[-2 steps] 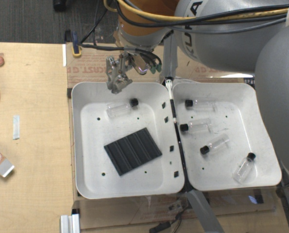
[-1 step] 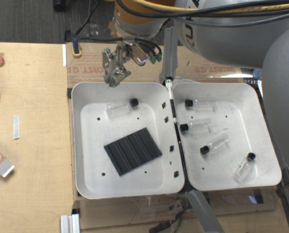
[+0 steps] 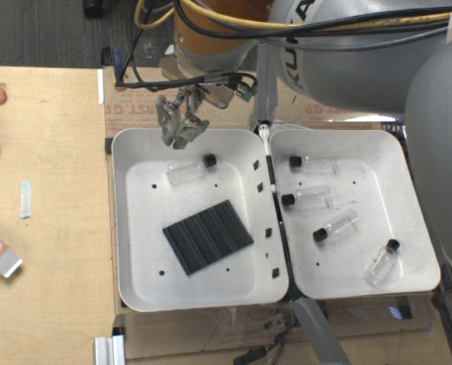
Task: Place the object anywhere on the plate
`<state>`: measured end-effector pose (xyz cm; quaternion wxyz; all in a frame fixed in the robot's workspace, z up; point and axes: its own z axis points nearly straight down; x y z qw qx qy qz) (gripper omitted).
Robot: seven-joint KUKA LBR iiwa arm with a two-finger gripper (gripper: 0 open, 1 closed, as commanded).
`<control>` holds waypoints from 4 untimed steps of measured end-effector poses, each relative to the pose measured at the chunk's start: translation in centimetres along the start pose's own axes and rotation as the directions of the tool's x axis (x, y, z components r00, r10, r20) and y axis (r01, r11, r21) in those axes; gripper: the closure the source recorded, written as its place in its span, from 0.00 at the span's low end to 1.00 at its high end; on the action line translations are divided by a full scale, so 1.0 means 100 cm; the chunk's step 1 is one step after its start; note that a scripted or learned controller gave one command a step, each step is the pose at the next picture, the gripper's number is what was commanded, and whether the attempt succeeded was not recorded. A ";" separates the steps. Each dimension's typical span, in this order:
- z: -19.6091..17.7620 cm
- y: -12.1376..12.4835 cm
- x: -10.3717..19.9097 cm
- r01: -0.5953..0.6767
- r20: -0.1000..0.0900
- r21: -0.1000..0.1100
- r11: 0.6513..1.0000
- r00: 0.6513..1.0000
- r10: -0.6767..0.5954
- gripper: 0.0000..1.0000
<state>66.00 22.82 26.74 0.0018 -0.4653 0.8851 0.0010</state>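
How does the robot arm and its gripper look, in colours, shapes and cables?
The arm has thick, rounded, glossy grey segments with dark KUKA lettering, and an orange band above the wrist. Yellow and black cables loop around that band. The gripper is small, bare grey metal, with thin wires and a green connector beside it.

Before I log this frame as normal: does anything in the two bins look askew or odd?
Mostly tidy. The dark ribbed rectangular plate lies rotated, askew to the walls of the left white bin. One clear plastic vial with a black cap lies on its side beside it, off the plate, below the gripper.
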 end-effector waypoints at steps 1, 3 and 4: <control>-0.020 -0.008 0.011 0.614 0.002 0.001 0.789 0.789 -0.614 1.00; -0.013 0.015 0.019 0.962 0.003 -0.001 0.272 0.272 -0.962 1.00; 0.027 0.002 0.001 0.999 0.004 -0.001 -0.035 -0.035 -0.999 1.00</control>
